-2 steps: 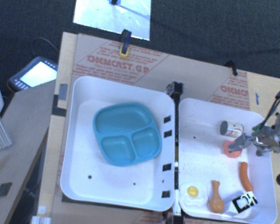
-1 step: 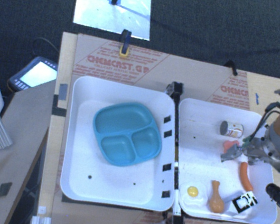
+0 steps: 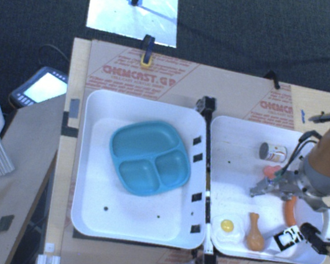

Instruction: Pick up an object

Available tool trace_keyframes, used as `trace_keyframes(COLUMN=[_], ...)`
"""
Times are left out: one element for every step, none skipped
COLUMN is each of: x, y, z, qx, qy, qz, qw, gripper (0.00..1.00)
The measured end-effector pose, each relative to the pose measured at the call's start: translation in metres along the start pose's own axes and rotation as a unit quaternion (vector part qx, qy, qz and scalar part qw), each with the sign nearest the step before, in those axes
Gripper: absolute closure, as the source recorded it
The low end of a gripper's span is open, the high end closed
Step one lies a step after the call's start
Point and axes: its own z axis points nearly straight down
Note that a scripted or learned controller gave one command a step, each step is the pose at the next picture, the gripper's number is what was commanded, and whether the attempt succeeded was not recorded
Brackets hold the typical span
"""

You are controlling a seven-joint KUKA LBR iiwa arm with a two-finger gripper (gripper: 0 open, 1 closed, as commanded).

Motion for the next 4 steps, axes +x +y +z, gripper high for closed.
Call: trace_keyframes(x=[-0.001, -0.007, -0.011, -0.012], y=[0.002, -0.005, -0.013, -0.011], z=[-0.014, -0.068, -0.121, -0.175], qx=[-0.003, -0.004, -0.005, -0.005], qy=[-0.001, -0.002, -0.002, -0.002], qz=[0.0, 0.001, 0.001, -0.002], qw=[1.0, 1.0, 1.0, 1.0], gripper=[1.0, 1.0, 1.0, 1.0])
